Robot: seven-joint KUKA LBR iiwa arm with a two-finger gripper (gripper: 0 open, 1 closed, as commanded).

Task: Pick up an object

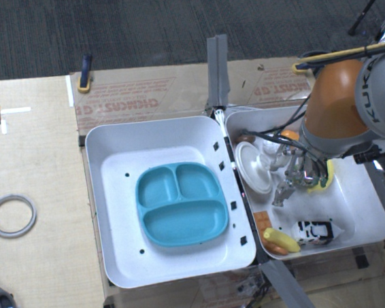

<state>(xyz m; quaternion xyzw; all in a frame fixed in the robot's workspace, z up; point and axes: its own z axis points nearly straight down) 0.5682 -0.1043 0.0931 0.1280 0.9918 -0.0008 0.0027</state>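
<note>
The arm point(337, 100), with its glossy orange band, rides highest and closest to the lens, and its gripper point(292, 179) hangs low inside the right bin point(364, 221); from this angle I cannot tell whether the pincer is wide, narrow or holding anything

From the left: a flat grey ring point(11, 215) lies on the pale bench. The left bin point(108, 193), smooth white plastic with rounded corners, holds a matte teal tray point(182, 203) divided into three compartments.

The objects to pick are in the right bin. A thin, round white dish point(250, 166) leans just beside the gripper. Near the front wall lie a small curved yellow-and-orange piece point(280, 241), shaped like fruit, and a boxy black-and-white item point(315, 230). A rounded yellow thing point(324, 178) sits partly under the wrist.

The risk is crowding: the dish is slick and tilted, so a close could skid off its rim or knock it over, and the gripper could catch two things at once
</note>
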